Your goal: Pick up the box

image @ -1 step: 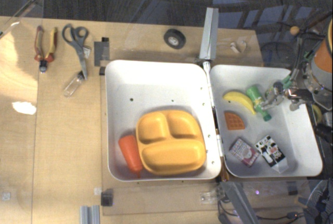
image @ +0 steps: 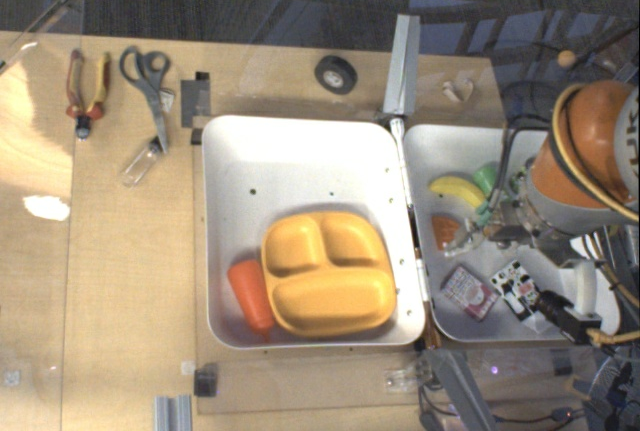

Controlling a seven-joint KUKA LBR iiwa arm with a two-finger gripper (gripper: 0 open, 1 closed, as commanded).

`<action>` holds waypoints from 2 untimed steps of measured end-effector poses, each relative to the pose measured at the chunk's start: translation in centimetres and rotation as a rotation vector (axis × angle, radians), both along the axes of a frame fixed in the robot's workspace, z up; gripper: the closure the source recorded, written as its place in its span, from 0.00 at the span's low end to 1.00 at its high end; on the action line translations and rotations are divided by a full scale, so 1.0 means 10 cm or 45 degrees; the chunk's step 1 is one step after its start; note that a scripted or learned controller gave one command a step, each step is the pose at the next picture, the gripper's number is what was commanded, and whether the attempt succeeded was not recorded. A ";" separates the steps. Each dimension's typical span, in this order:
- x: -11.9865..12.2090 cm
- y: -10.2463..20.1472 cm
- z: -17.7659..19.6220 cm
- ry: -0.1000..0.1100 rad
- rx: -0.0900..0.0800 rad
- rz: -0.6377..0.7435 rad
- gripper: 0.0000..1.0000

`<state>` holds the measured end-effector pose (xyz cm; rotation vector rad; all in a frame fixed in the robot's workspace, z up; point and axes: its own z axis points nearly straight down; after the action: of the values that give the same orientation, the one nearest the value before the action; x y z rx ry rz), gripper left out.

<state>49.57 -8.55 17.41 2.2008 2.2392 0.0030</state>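
Gripper (image: 497, 219) position is taken to be low over the right bin (image: 425, 219), under the orange-banded arm (image: 590, 159); whether anything is grasped cannot be told, since the wrist and its cables hide that part.

Two small printed packets are seen on the floor of the right bin: a pinkish box (image: 467, 290) near the front edge, lying flat and slightly turned, and a black-and-white packet (image: 516, 286) just beside it to the right. The pinkish one is judged to be the task's target. A banana (image: 456, 188), a green item (image: 486, 178) and a small orange-red piece (image: 446, 231) are crowded behind it, nearer the gripper.

For the pick to be done well, the tool would be brought toward the front of the bin, centred over the box, and turned so that the narrower sides are spanned. A straight descent is advised, with the neighbouring packet kept outside the grasp.
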 end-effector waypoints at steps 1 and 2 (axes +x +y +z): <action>-0.08 0.02 -0.80 -0.001 -0.001 0.002 0.00; -0.06 0.03 -0.69 -0.007 0.000 0.007 1.00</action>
<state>49.01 -8.24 10.50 2.1923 2.2421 0.0093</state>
